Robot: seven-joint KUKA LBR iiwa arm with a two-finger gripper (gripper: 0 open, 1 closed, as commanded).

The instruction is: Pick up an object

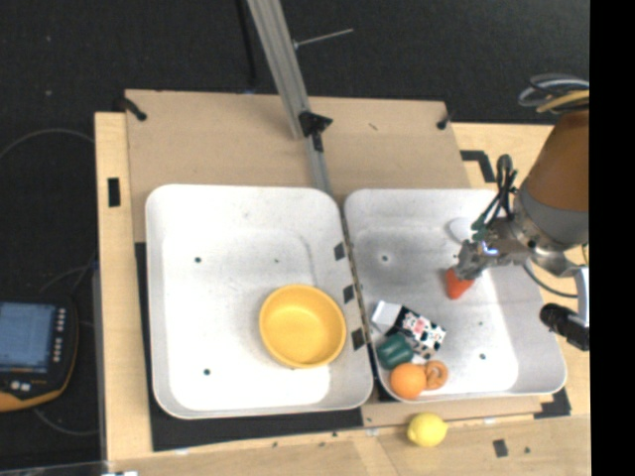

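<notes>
Two white bins sat side by side on the bench. The left bin [198, 226] held a yellow bowl [302, 324]. In the right bin [516, 355], the gripper [474, 262] hung low over a small red-orange object [456, 285], just above or touching it; whether it gripped the object, or how wide it stood, could not be told. Near that bin's front corner clustered an orange [407, 381], a dark green object [394, 348] and a black-and-white patterned piece [424, 333]. A lemon [427, 429] lay on the bench [248, 137] outside.
</notes>
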